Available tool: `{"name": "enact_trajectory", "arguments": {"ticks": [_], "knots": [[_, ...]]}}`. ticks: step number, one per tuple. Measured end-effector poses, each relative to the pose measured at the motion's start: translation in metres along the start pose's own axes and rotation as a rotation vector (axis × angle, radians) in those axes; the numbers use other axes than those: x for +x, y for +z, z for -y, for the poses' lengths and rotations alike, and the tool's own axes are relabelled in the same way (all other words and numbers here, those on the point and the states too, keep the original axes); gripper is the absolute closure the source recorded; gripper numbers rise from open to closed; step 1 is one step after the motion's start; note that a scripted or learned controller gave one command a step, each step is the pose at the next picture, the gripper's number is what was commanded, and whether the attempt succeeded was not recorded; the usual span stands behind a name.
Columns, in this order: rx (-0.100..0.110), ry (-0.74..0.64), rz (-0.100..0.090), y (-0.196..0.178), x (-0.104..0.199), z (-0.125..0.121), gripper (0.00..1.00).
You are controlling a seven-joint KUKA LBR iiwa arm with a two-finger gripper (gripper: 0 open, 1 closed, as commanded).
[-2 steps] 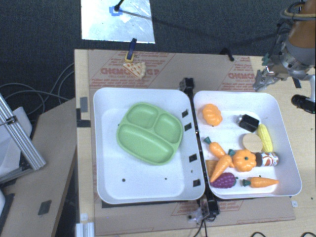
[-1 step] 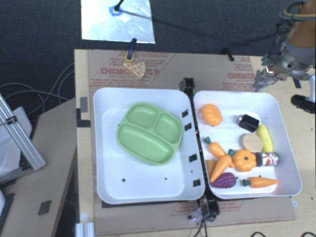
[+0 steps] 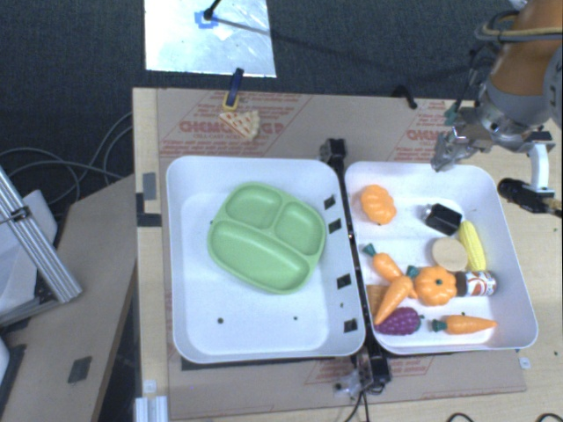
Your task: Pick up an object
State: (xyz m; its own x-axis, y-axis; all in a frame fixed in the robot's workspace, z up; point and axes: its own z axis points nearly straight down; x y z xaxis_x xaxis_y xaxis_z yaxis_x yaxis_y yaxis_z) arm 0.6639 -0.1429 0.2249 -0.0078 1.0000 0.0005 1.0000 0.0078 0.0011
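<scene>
- Two white bins side by side on bench point(image 3: 290, 112): left bin point(image 3: 189, 236), right bin point(image 3: 515, 297).
- Left bin: one green plate point(image 3: 266, 236) with three compartments, lying flat, roughly centred.
- Right bin, far left: small orange pumpkin point(image 3: 378, 204), apart from other items.
- Right bin, far right of centre: black block point(image 3: 443, 218), tilted, just beside far end of corn point(image 3: 473, 245).
- Corn lying lengthwise near right wall, touching right edge of beige disc point(image 3: 448, 254).
- Right bin, centre: second pumpkin point(image 3: 435, 286), larger, with green stem, just near of disc.
- Red-and-white can point(image 3: 476, 283) on its side, touching right of second pumpkin.
- Carrot point(image 3: 385, 265) at left of centre, slanted; orange cone point(image 3: 392, 300) just near of it, pointing toward near-left corner.
- Purple grapes point(image 3: 399, 322) at near edge, touching cone tip area.
- Second carrot point(image 3: 464, 325) lying along near wall, right of grapes.
- Gripper point(image 3: 447, 155) positioned over far rim of right bin, right of centre, well apart from black block and first pumpkin.
- Gripper state: cannot tell; nothing visible between tips.
- Arm point(image 3: 523, 69) entering from far right, orange section above grey wrist.
- Beyond bins, far left: reflective sheet point(image 3: 209, 25) on dark floor.
- On bench, far of left bin: small tan object point(image 3: 240, 123) with blue-and-yellow item point(image 3: 234, 88) beside it.
</scene>
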Motion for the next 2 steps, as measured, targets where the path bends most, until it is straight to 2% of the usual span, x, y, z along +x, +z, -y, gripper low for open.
{"name": "enact_trajectory", "arguments": {"ticks": [2], "knots": [[0.000,-0.002,-0.001,0.001,0.105,0.019,1.00]]}}
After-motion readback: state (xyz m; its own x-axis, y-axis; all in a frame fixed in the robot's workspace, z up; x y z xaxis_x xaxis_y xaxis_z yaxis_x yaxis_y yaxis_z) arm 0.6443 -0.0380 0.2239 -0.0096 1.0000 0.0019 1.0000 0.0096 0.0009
